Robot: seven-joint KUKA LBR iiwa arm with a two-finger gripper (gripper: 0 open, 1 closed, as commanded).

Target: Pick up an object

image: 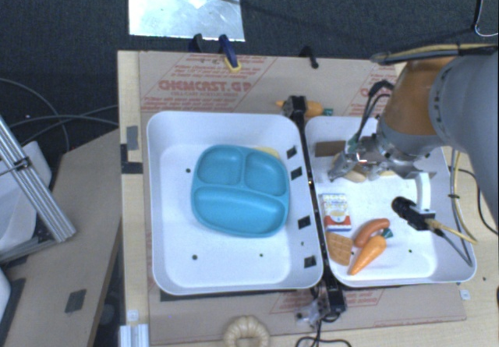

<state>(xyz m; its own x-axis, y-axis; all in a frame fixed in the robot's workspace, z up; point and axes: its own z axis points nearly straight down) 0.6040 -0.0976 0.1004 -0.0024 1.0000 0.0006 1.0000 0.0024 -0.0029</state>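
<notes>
My gripper (348, 166) hangs low over the back left part of the right bin (444, 260), and the arm reaches in from the right. A brown flat piece (329, 148) lies just behind it, and a pale tan item (357, 176) shows right under it. Whether the gripper touches either one I cannot make out. Toward the front of that bin lie a white and red packet (336, 210), a tan cracker (338, 246), an orange carrot (366, 254) and a reddish sausage (371, 230).
The left bin (175, 260) bears a blue divided plate (240, 188) with a yellowish item (269, 152) peeking out behind it. A ridge with black clips (306, 182) separates the two bins. A blue and yellow clamp (228, 53) stands at the bench's far edge.
</notes>
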